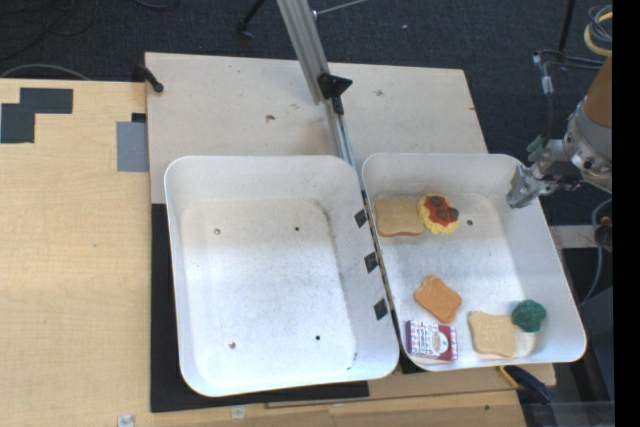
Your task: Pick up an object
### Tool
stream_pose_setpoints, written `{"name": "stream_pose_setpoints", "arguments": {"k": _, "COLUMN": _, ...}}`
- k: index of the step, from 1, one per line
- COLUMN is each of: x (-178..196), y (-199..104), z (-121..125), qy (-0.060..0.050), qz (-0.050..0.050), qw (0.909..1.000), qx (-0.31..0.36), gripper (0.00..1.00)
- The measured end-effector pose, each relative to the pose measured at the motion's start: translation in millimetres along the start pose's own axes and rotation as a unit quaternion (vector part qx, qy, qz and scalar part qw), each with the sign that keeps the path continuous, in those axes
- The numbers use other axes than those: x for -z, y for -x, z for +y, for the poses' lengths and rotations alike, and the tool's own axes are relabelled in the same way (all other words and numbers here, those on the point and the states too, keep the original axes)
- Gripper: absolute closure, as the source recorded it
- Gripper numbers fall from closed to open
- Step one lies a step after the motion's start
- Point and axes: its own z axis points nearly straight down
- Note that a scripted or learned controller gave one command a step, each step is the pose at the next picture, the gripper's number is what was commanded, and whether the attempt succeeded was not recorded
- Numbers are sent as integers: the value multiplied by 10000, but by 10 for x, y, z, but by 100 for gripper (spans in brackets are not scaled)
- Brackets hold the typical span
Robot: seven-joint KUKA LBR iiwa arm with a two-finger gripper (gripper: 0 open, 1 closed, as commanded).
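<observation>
The right bin (520, 245) holds several toy foods. A tan bread slice (398, 216) lies at its upper left with a yellow and red pizza-like piece (439, 213) beside it. An orange cracker (437, 298) sits lower down. A red and white carton (431, 340) lies at the front edge. A pale bread slice (493, 333) and a green broccoli (529, 315) rest at the front right. My gripper (524, 189) hangs over the bin's upper right rim, apart from every object.
The left bin (260, 265) sits beside the right one, with black clips (366, 260) along the shared edge. A slanted aluminium bar (300, 20) rises behind the bins. A wooden table (70, 255) lies to the left.
</observation>
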Motion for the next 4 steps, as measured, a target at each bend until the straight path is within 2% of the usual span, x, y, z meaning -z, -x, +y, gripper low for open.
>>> {"name": "stream_pose_setpoints", "arguments": {"k": 1, "x": 533, "y": 11, "z": 11, "qy": 6, "qz": 0, "qw": 10000, "qx": 14, "gripper": 100}}
{"name": "stream_pose_setpoints", "arguments": {"k": 2, "x": 414, "y": -600, "z": 49, "qy": -33, "qz": 26, "qw": 10000, "qx": 29, "gripper": 100}}
{"name": "stream_pose_setpoints", "arguments": {"k": 4, "x": 510, "y": -1678, "z": 130, "qy": -29, "qz": 23, "qw": 10000, "qx": 29, "gripper": 100}}
